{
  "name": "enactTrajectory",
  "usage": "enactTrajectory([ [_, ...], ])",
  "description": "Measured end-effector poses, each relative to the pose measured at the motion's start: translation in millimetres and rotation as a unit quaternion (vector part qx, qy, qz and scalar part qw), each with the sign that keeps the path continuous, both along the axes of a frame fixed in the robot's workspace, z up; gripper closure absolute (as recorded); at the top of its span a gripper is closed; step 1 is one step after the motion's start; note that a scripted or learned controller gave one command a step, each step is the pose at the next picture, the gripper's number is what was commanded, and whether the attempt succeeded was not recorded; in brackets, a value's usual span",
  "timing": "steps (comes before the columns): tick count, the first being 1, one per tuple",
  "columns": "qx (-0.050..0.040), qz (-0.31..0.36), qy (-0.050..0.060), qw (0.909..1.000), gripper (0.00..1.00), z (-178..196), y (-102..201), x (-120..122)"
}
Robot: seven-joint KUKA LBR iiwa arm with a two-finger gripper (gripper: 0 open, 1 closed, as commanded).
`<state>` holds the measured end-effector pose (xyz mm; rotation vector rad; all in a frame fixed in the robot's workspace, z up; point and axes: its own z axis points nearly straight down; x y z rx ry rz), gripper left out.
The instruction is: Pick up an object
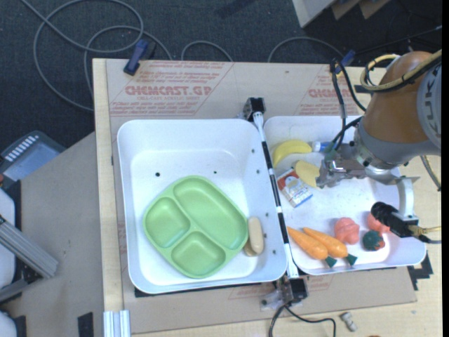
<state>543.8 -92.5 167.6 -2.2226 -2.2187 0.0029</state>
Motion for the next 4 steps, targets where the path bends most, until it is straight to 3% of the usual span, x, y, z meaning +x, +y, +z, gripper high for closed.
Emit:
enactTrajectory([
  [1, 0.0005, 0.002, -0.002, 1.0, 1.0, 17, 41, 63],
  [2, -0.0003, 0.001, -0.002, 1.0, 1.0, 17, 26, 78],
  [3, 0.0, 0.0, 0.0, 1.0, 1.0, -39, -28, 48],
  [4, 0.0005, 0.002, -0.002, 1.0, 1.0, 17, 42, 62],
])
